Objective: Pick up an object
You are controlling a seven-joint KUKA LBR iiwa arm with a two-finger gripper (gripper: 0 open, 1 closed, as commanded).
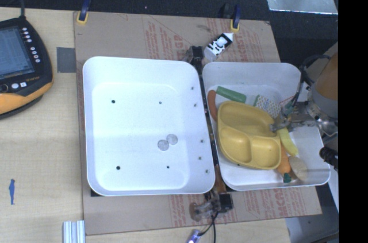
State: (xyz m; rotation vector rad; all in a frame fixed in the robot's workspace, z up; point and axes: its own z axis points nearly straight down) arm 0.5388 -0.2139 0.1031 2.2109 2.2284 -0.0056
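Note:
The right bin (pixel 253 67) holds a yellow two-compartment dish (pixel 244 134), a green bar (pixel 231 95), a red-orange sausage shape (pixel 212 103), a speckled pad (pixel 265 103), a yellow banana-like piece (pixel 290 144), an orange carrot (pixel 283 165) and a beige round piece (pixel 299 168). My gripper (pixel 283 123) is low in this bin, at the dish's right rim and just above the yellow piece. The grey arm (pixel 322 92) comes in from the right and hides part of the bin's right side.
The left bin (pixel 91 121) contains two small clear discs (pixel 167 142). An orange-edged control pendant (pixel 20 66) lies on the bench at far left. Clamps (pixel 234 18) and a black-and-white tag (pixel 219 44) sit behind the bins.

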